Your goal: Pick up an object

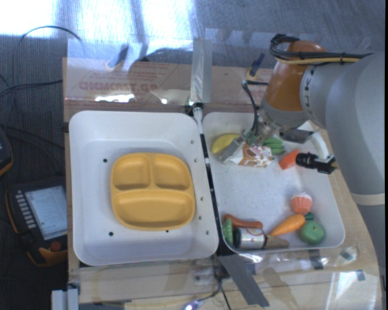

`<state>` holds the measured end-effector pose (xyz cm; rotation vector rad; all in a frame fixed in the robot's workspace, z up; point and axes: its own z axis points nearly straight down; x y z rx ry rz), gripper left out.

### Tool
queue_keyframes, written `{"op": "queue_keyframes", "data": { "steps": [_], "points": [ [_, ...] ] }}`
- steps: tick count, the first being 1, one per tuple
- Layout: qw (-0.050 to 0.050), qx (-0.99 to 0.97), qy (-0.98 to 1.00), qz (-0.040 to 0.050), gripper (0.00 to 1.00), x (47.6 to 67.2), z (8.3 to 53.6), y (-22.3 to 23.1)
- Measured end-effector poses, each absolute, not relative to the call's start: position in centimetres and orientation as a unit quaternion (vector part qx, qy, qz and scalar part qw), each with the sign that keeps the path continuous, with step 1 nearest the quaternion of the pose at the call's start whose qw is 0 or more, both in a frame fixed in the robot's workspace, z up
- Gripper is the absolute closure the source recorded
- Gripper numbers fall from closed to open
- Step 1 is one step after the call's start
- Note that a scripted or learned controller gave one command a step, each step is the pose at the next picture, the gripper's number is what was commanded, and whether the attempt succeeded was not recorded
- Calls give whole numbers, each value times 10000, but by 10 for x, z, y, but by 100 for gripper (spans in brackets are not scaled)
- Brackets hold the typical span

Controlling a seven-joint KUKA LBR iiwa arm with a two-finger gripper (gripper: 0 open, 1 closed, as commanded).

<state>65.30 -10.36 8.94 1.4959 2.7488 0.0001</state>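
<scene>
Gripper is reaching down at right bin's back edge, over the banana & snack packet; can't tell if it's open or holding anything.

One fixed camera looks down at a slant on both white bins, arm entering right.

Left bin holds a divided tray at its middle. Right bin, touching it: banana and packet at back beneath my wrist, carrot, can, possibly a strawberry, near front.
</scene>
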Motion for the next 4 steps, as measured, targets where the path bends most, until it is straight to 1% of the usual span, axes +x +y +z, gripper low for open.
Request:
{"op": "queue_keyframes", "data": {
  "steps": [1,2,3,4],
  "points": [
    [51,4885,8726,3,0,615,90,-136],
    [63,4876,8730,-6,100,615,100,-136],
    [1,4940,8695,-7,100,636,183,-38],
    [8,5439,8391,-16,100,669,227,7]
  ]
}}
